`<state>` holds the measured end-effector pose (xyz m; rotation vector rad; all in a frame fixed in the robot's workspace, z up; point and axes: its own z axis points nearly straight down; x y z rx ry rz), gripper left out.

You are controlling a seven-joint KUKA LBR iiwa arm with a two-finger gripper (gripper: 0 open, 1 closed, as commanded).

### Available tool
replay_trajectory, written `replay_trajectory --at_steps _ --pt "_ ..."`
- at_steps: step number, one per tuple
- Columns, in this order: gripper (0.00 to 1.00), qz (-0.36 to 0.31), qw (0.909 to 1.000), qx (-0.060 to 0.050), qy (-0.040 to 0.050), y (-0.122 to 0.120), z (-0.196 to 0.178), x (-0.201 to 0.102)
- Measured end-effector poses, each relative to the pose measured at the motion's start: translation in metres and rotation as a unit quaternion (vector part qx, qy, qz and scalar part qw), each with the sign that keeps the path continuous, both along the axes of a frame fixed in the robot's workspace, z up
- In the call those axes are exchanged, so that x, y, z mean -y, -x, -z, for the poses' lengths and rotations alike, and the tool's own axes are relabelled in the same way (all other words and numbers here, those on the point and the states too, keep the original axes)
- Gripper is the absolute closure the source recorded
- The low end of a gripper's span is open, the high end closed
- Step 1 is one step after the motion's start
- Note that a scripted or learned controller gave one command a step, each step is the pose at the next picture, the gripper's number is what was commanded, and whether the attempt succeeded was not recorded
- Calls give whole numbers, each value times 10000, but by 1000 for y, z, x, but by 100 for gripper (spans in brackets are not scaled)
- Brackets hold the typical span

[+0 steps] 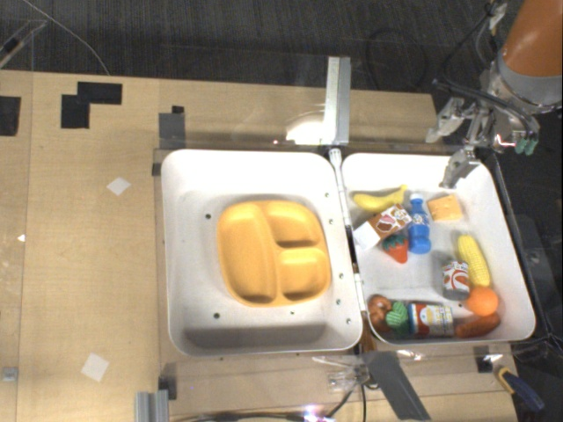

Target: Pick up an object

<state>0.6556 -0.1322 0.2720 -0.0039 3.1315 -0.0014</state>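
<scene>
The orange block lies at one o'clock in the right bin, nearest the end effector, whose finger state I cannot tell. Crowded neighbours like the blue bottle could spoil a grasp.

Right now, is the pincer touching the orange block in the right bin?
Apart. The camera view shows the pincer near the bin's back edge, with bare white floor between it and the orange block.

We see a matt, pale wooden worktop bearing two smooth white plastic bins. The yellow divided tray looks like glossy moulded plastic, as does the toy corn cob. The bracket looks like brushed metal.
</scene>
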Motion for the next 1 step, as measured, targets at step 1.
replay_trajectory --at_steps 1 --pt "0 466 9989 -18 -6 -6 61 40"
